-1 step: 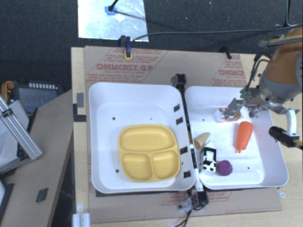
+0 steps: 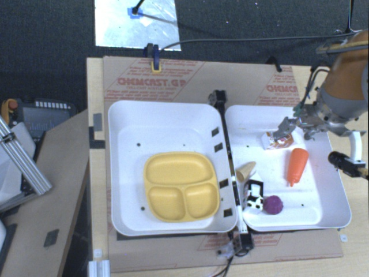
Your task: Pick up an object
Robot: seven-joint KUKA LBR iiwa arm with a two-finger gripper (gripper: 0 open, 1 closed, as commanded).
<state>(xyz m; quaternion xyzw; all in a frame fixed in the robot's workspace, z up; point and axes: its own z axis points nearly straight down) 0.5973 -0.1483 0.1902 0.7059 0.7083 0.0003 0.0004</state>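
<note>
The right bin (image 2: 323,215) holds several small objects. An orange carrot (image 2: 296,165) lies near its middle, tip toward the front. A purple lump (image 2: 273,204) rests at the front, beside a black-and-white toy (image 2: 254,195). A tan wedge (image 2: 245,169) lies by the bin's left wall. A small white and orange-red item (image 2: 274,141) sits toward the back. My gripper (image 2: 285,130) reaches in from the right and is right over this small item, at its upper right edge. Whether it touches the item is unclear.
The left bin (image 2: 124,126) contains a yellow divided plate (image 2: 181,185). A black divider strip (image 2: 226,154) runs between the bins. The grey and orange arm (image 2: 343,85) hangs over the right bin's back right corner. Cables cross behind the bins.
</note>
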